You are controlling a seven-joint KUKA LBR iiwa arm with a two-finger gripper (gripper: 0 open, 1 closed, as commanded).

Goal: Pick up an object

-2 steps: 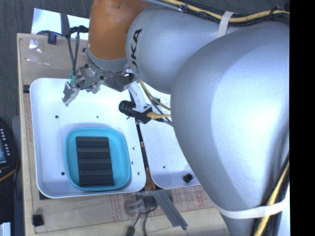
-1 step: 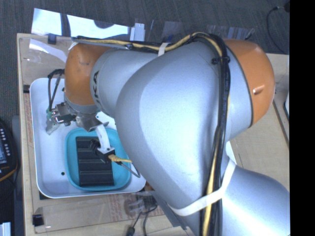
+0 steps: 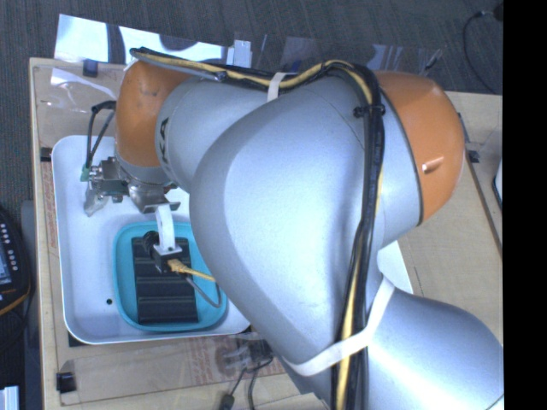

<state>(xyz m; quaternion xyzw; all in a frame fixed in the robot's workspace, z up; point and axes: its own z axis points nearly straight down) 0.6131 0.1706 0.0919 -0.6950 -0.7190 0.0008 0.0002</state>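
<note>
The white bin (image 3: 73, 254) sits at the left side of the pale wooden bench (image 3: 41, 109), and I will say where everything is from that bin. A thin strip of bench shows past the bin's left wall, and another strip runs along its near wall. Inside the bin, the left part of the floor is bare and white, but for one tiny dark dot (image 3: 109, 301) close to the near left corner. Over the far left part of the bin hangs the gripper (image 3: 98, 188), a small shiny metal thing with thin wires going up from it. I look down on its top, so I cannot tell if it is open or closed. A bit to the right, in the near right part of the bin, lies the blue tray (image 3: 128, 272). It is a bright blue thing with round corners and a raised rim, and it rests flat on the bin's floor, close to the near wall. The gripper is beside the tray's far left corner, with a bit of white floor showing between them. Next comes an orange band (image 3: 141, 118), over the far side of the bin. From there the big grey arm (image 3: 291, 212) spreads out to the right, covering the bin's right wall and most of the bench beyond it. A black and yellow cable (image 3: 369, 186) runs along the arm.
</note>
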